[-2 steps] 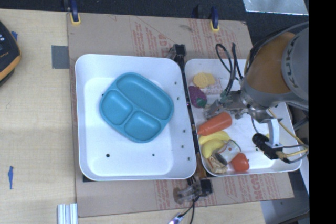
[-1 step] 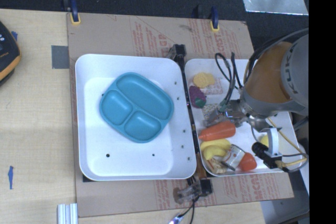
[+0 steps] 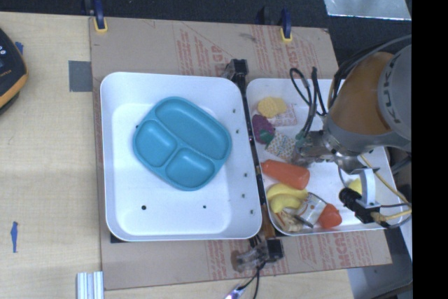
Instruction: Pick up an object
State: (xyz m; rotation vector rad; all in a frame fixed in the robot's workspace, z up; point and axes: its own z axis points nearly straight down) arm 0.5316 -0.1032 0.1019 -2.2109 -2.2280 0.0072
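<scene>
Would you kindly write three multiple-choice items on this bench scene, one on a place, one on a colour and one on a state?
1. Where does the blue plastic divided plate lie?
A. In the left white bin
B. In the right white bin
C. On the bare bench

2. What colour is the long carrot-shaped toy in the right bin?
A. Green
B. Orange
C. Black

3. How does the divided plate lie?
A. Flat, hollows up
B. On edge
C. Upside down

Answers: 1 A, the blue plastic divided plate rests on the floor of the left white bin. 2 B, the long carrot-shaped toy is orange. 3 A, its three hollows face the camera.
</scene>
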